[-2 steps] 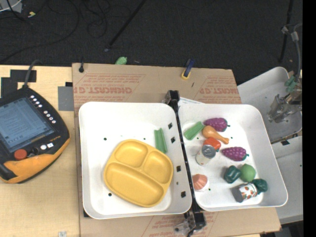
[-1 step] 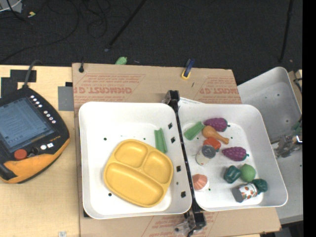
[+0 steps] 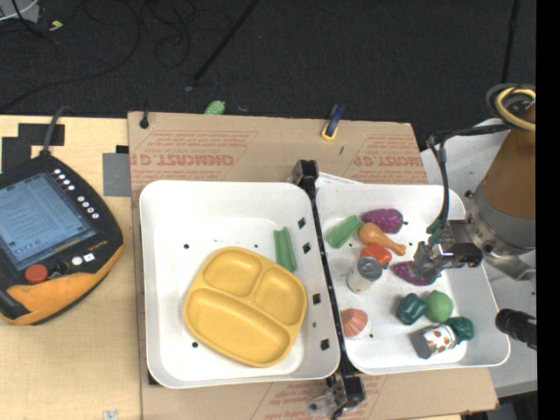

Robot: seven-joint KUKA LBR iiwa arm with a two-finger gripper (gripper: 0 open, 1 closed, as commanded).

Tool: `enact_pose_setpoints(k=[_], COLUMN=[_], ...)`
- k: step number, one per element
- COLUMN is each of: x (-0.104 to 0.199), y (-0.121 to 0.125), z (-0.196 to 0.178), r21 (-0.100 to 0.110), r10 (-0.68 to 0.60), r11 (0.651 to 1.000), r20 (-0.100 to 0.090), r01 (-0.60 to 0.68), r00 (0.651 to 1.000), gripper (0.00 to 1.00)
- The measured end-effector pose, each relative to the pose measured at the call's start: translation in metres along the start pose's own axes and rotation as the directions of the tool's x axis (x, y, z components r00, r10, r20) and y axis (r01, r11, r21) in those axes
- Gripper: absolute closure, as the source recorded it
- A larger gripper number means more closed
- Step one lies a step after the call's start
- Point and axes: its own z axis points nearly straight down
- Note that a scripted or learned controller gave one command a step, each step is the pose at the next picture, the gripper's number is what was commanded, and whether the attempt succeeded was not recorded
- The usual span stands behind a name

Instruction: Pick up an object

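the claw sits low in the right bin, right on top of a small purple piece near the bin's right side, can't tell what state it's in from this angle. other toy food is scattered around it, and a yellow divided plate lies in the left bin.

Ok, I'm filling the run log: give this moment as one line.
gripper: low in right white bin | over purple toy piece | grasp: unclear | yellow divided plate: left bin
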Motion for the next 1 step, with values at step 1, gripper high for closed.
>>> enact_pose_setpoints(k=[1], x=[-0.06], y=[0.0015], z=[0.1617], r21=[-0.012], r10=[0.01], r11=[1.0], r20=[0.006], r01=[-0.01], r00=[1.0], gripper=[1.0])
